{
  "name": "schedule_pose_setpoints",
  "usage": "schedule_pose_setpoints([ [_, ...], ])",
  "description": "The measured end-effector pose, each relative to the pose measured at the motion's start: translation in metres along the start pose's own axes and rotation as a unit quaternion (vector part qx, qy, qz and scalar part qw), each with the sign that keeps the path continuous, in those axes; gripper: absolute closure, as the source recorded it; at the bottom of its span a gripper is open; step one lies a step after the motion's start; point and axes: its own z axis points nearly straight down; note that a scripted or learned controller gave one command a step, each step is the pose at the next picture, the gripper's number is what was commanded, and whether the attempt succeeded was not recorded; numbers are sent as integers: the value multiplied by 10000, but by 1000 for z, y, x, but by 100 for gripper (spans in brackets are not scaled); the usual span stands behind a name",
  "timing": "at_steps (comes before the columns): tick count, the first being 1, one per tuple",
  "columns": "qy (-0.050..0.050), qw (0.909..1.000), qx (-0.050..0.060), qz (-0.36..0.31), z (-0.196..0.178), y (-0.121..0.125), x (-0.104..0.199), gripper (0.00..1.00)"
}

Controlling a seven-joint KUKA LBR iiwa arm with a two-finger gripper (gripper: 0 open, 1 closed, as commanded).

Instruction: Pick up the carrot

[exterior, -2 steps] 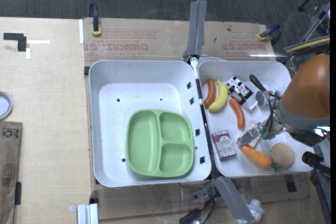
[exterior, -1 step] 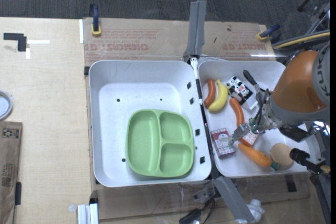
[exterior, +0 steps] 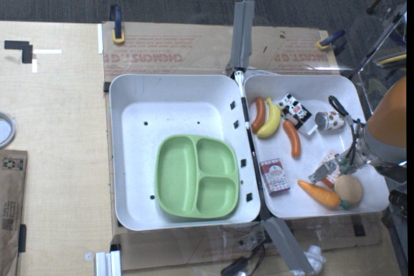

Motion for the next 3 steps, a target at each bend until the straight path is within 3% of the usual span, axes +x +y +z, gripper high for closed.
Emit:
schedule_pose_setpoints([
  [1, 16, 9971, 11, -763, 1, 10, -24, 0],
  [2, 71, 9910, 51, -1337, -8, 7, 15, 0],
  [3, -24, 9982, -12, -593, -1, 17, 38, 0],
])
